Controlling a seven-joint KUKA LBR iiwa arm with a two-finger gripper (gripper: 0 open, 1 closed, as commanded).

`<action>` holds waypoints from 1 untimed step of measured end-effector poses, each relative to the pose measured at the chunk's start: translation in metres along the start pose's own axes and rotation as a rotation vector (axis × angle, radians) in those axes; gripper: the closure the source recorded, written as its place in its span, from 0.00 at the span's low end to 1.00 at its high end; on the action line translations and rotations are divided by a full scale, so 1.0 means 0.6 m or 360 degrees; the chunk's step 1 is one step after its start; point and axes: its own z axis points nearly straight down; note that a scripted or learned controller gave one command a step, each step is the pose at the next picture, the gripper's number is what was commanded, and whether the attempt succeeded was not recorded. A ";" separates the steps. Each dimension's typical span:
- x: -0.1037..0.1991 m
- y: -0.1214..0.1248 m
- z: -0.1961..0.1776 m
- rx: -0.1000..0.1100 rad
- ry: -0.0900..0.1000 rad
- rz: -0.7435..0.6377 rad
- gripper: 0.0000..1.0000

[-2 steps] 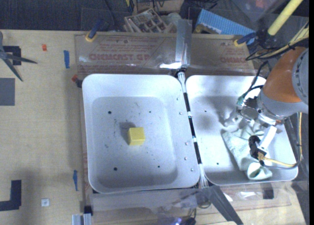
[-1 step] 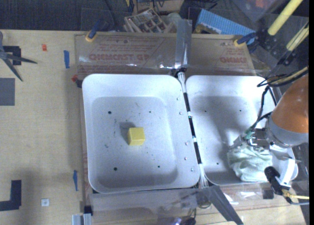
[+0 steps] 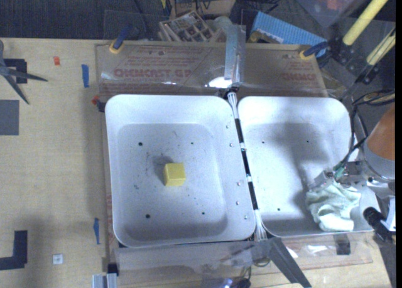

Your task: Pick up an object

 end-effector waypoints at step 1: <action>0.046 0.070 -0.041 0.0008 -0.0009 -0.0052 0.00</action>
